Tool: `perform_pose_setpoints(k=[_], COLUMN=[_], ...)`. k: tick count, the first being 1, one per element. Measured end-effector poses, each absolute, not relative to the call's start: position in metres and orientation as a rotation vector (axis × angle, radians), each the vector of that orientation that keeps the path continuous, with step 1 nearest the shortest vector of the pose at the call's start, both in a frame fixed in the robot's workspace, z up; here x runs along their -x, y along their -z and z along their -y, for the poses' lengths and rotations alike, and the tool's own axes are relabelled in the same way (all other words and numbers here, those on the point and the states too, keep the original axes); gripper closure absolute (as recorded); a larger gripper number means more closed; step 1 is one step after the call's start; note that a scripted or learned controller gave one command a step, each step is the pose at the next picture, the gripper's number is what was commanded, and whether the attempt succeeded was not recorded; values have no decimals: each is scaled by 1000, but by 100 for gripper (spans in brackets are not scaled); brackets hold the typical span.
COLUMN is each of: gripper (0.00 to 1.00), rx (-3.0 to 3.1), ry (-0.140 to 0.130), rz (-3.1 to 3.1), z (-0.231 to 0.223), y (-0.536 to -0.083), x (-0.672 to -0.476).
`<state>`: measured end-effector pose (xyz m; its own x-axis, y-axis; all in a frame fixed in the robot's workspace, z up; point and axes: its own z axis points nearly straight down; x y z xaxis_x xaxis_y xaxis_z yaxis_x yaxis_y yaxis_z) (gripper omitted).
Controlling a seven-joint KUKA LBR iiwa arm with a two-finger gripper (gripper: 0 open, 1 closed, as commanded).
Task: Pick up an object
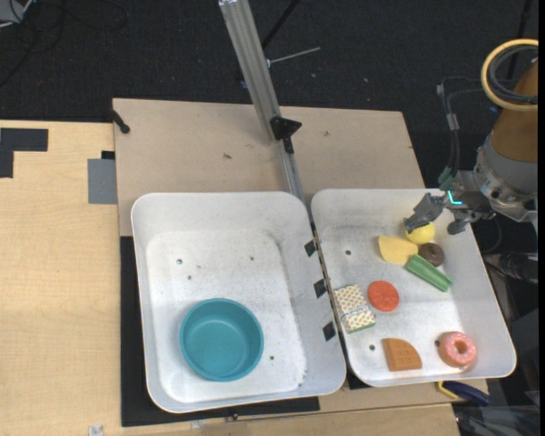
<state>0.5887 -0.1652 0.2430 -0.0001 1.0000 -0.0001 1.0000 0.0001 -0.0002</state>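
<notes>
the worktop (209,143) carries two white bins side by side. the left bin (163,221) holds a teal bowl (221,338). the right bin (345,212) holds the small things, and the arm (513,143) leans in over its far right corner. the claw (440,213) hangs spread wide, fingers apart, nothing between them. a small yellow piece (422,233) sits right under it, a yellow wedge (396,249) just beside, then a green stick (428,273), red disc (383,296), pink donut (457,349).
</notes>
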Motion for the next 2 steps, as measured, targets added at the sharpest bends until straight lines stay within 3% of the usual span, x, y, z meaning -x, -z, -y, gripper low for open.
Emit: perform_pose_setpoints(k=[1,2], gripper=[0,0], rx=[2221,2218], ry=[0,-5], rz=[2221,2218], z=[165,167], y=[-243,-184], x=[-589,-580])
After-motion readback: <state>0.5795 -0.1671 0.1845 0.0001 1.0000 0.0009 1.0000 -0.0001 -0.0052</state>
